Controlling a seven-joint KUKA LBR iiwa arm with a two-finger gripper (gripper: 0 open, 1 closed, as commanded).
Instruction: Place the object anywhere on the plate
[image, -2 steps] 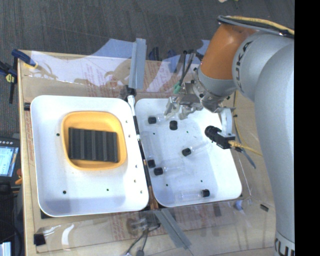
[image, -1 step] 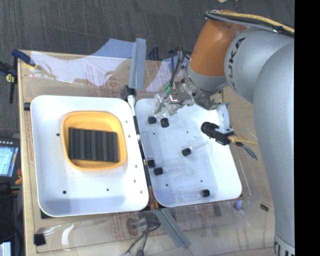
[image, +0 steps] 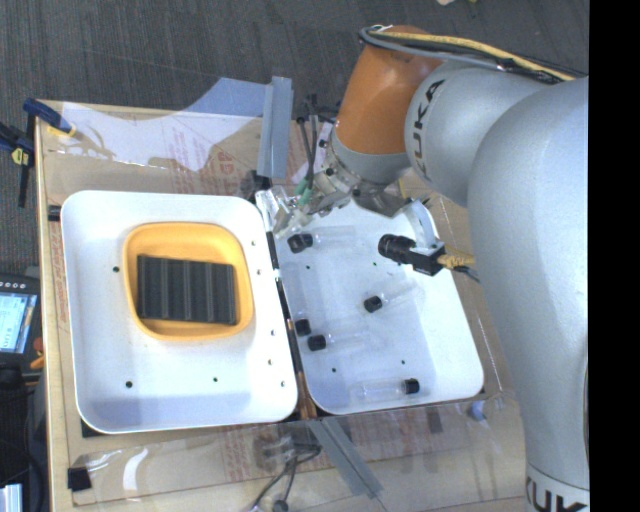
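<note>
A yellow plate (image: 184, 238) lies in the left white bin (image: 90, 300), and a dark ridged rectangular piece (image: 187, 289) rests in its middle. Several clear tube-like objects with black caps lie scattered in the right bin (image: 450, 350): one cap (image: 298, 241) near the far left corner, one (image: 372, 303) in the middle, one (image: 316, 342) by the left wall, one (image: 409, 386) near the front. My gripper (image: 297, 208) hangs low over the far left corner of the right bin, just above the nearest capped tube. Glare and clear plastic hide its tips.
The grey arm with its orange band (image: 385, 90) covers the right bin's far right side. A black connector (image: 400, 248) with a cable juts out beneath the wrist. Cardboard and paper (image: 150, 140) lie behind the left bin. A metal bracket (image: 272, 125) stands between the bins at the back.
</note>
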